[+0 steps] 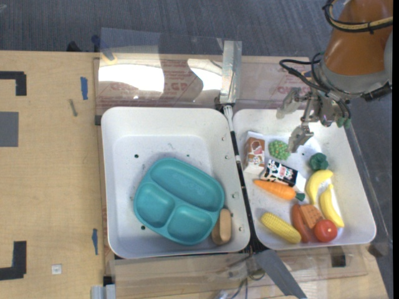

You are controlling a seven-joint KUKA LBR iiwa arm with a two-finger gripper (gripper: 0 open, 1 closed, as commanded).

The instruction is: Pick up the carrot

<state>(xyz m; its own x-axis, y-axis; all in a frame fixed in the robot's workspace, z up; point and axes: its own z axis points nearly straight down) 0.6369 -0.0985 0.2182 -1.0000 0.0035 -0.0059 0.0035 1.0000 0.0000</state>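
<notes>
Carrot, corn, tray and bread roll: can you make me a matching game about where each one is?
Things:
1. carrot
2. corn
3. teal tray
4. bread roll

Places:
A. left bin, lying in its middle
B. right bin, just below the black-and-white carton
C. left bin, against the tray's right corner
D. right bin, near the front edge, left of the sausage

Pairs: 1-B, 2-D, 3-A, 4-C
</notes>
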